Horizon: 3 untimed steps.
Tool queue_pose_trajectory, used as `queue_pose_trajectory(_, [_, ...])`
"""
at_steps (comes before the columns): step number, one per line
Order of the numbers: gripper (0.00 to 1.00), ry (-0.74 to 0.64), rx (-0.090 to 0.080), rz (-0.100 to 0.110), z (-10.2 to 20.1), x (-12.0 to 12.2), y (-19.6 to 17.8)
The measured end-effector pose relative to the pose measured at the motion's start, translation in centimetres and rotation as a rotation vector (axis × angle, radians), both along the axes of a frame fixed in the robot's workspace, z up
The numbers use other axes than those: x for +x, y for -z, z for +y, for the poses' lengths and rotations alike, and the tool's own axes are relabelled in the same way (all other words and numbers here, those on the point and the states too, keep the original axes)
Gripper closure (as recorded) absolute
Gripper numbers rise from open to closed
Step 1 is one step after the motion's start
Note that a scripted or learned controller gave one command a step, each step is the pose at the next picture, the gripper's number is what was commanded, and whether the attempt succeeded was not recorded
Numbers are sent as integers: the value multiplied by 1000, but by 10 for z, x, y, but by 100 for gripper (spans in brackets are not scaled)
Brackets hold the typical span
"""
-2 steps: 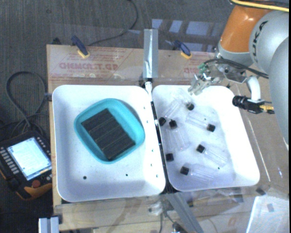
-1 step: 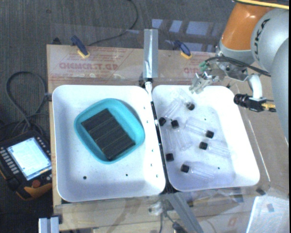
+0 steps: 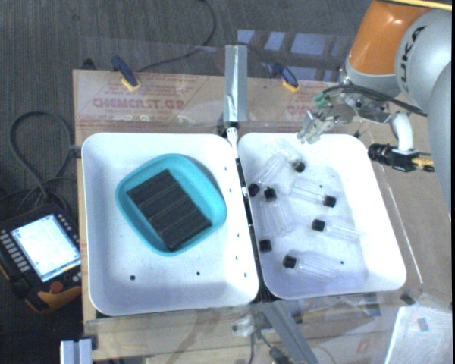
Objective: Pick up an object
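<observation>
The gripper (image 3: 313, 130) hangs with fingers slightly apart, holding nothing; clear black-capped vials (image 3: 312, 193) lie just below the fingertips.

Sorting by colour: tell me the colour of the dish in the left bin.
The dish is turquoise blue, holding a black ribbed block; the camera view shows it.

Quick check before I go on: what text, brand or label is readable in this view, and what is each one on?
"KUKA": partly seen, dark letters running down the grey arm, cut off at the picture's edge.
Faded red print on the cardboard sheet behind the bins: too blurred to read for certain.
Lit screen of the handheld pendant: too small to read.
Clear vials in the right bin: no labels readable.
</observation>
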State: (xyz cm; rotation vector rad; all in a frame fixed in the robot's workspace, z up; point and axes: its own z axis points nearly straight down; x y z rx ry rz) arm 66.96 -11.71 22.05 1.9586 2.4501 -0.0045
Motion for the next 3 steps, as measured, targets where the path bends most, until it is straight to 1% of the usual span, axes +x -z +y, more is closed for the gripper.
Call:
queue_pose_trajectory(1, [100,0,-1,-1,0,0,-9])
queue_pose_trajectory(2, [0,0,-2,-1,0,0,-9])
queue_pose_trajectory(3, [0,12,5,1,5,-5,119])
